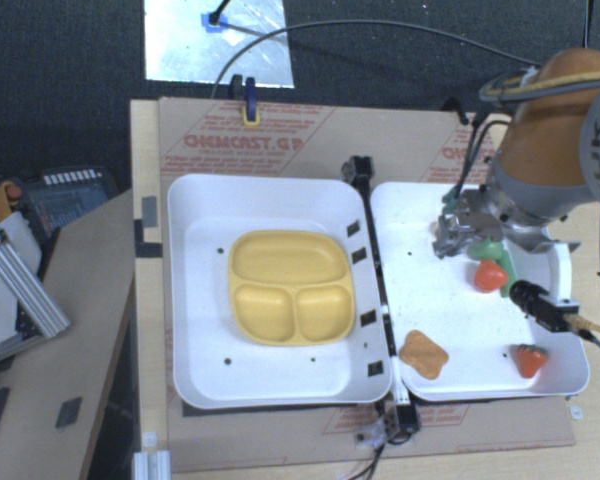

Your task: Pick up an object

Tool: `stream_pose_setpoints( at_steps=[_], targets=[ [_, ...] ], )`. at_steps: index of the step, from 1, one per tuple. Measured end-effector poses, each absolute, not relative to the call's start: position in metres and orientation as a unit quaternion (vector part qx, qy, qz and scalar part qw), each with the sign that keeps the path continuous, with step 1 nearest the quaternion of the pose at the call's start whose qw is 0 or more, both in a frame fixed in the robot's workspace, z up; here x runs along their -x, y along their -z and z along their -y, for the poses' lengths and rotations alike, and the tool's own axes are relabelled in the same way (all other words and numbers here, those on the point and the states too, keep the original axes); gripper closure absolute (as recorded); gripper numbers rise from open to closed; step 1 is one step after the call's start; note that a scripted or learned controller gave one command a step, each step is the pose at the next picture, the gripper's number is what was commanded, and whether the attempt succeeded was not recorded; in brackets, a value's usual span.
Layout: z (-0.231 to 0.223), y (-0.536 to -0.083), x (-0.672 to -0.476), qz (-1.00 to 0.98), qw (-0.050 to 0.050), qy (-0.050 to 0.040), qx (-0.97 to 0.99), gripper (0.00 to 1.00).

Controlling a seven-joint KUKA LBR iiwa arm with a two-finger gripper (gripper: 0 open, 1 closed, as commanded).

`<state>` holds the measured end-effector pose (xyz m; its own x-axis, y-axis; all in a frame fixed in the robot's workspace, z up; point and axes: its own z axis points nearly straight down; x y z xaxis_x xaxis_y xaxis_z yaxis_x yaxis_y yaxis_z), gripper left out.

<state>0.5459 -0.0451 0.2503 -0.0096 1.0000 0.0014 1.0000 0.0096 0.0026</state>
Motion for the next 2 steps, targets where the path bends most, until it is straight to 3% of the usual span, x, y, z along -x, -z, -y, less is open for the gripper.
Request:
stream_pose_setpoints(
  at_steps=[1,2],
  targets=[
    [-0.011,-0.252,-0.531,-0.711,0.0,-0.0008,-0.704,1.0],
    [-0.072,-0.244,-0.531,-0.711,-0.001,-0.0012,-0.703,1.0]
  ],
)
